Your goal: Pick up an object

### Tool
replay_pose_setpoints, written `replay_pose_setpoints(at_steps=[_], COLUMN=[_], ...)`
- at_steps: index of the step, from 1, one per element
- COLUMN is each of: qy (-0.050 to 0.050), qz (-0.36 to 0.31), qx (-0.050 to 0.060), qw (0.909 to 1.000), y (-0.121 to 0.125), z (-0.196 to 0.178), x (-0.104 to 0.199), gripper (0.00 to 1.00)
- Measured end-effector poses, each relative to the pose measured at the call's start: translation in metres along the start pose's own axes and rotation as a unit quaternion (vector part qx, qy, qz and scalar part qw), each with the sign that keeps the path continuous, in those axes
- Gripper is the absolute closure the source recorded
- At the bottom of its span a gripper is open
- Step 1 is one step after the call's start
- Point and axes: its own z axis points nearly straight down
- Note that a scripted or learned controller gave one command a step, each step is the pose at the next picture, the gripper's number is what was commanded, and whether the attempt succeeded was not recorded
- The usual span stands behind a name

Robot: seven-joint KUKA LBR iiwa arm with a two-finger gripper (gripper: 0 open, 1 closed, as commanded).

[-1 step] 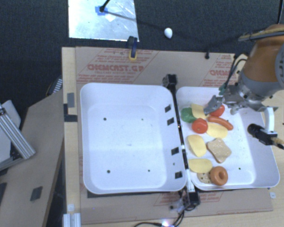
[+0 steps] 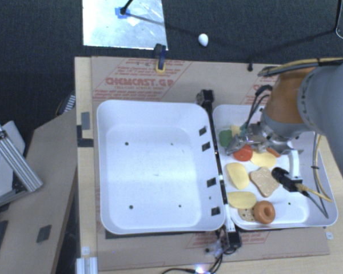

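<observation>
Cardboard-topped bench (image 2: 131, 76) bearing two shallow white bins, left bin (image 2: 154, 164) bare, right bin (image 2: 308, 210) crowded with toy food, end effector (image 2: 247, 143) low over the round red tomato-like piece (image 2: 243, 153) near its far-left corner, grip state impossible to tell, nothing visibly lifted yet.

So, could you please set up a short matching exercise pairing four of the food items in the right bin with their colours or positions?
Things:
1. doughnut
2. bread slice
3. tomato
4. green item

Descriptions:
A. red, just under the gripper
B. brown ring at the bin's near edge
C. at the far left of the pile, by the divider between the bins
D. tan slab in the middle of the pile

Pairs: 1-B, 2-D, 3-A, 4-C
</observation>
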Motion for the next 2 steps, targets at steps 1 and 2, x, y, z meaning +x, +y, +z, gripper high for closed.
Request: replay_pose_setpoints(at_steps=[1, 2], qy=[0.000, 0.002], qz=[0.001, -0.003], qx=[-0.002, -0.004], qw=[1.0000, 1.0000], y=[0.002, -0.010], z=[-0.015, -0.110], x=[-0.001, 0.070], gripper=[1.00, 1.00])
